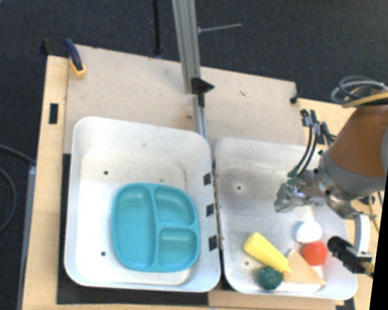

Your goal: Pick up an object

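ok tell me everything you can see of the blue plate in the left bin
The blue plate is a turquoise, smooth, plastic-looking divided tray with rounded corners: one long compartment on its left, two smaller ones on its right. It lies flat, right side up, on the floor of the left bin, toward the near right corner, slightly rotated.

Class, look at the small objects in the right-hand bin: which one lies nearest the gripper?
The white object, just below the gripper. The red ball, yellow piece and dark green ball all lie farther toward the bin's front edge.
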`<state>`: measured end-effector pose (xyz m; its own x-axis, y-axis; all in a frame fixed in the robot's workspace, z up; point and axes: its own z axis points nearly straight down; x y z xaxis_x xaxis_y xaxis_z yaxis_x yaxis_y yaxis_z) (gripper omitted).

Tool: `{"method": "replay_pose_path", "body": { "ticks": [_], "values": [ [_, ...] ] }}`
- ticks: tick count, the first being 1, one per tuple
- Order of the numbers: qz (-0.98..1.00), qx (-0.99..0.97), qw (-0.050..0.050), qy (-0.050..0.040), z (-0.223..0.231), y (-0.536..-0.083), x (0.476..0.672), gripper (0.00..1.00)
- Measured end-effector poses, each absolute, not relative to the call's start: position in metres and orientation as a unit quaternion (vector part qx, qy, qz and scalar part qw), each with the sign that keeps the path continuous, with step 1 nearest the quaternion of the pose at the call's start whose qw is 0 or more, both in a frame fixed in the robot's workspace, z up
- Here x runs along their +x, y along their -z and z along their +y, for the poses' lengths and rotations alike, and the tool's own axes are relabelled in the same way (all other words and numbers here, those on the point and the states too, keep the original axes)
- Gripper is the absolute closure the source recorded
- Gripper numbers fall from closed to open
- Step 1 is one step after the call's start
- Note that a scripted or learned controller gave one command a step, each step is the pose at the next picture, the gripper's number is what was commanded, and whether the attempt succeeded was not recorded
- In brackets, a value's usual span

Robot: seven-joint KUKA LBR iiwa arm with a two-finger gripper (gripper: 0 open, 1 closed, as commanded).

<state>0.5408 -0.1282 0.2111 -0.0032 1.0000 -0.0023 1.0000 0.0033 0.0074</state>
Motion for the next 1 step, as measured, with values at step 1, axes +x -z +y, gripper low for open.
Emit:
{"method": "replay_pose_path", "body": {
  "ticks": [1],
  "values": [
    [0.708, 0.706, 0.003, -0.0015, -0.1296, -0.2479, 0.5425, 1.0]
  ]
}}
